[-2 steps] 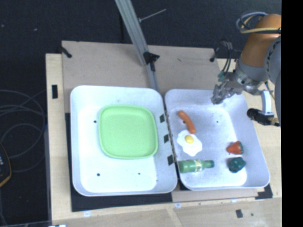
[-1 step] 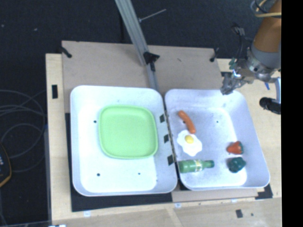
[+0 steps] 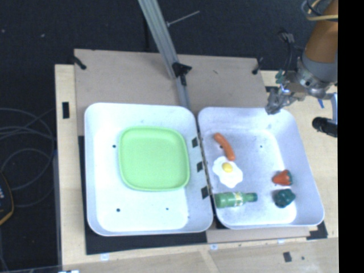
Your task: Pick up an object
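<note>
The right bin (image 3: 301, 147) holds an orange sausage (image 3: 224, 145), a fried egg (image 3: 227, 173), a green bottle (image 3: 235, 199) lying on its side, a red pepper (image 3: 282, 178) and a dark green piece (image 3: 284, 198). My gripper (image 3: 275, 103) hangs over the far right corner of that bin, well away from all of these. Nothing shows between its fingers. The arm's orange band (image 3: 322, 41) is at the upper right.
The left bin (image 3: 102, 169) carries a light green square plate (image 3: 154, 158). A grey metal pole (image 3: 162, 33) slants down to the divide between the bins. Bare bench lies behind the bins.
</note>
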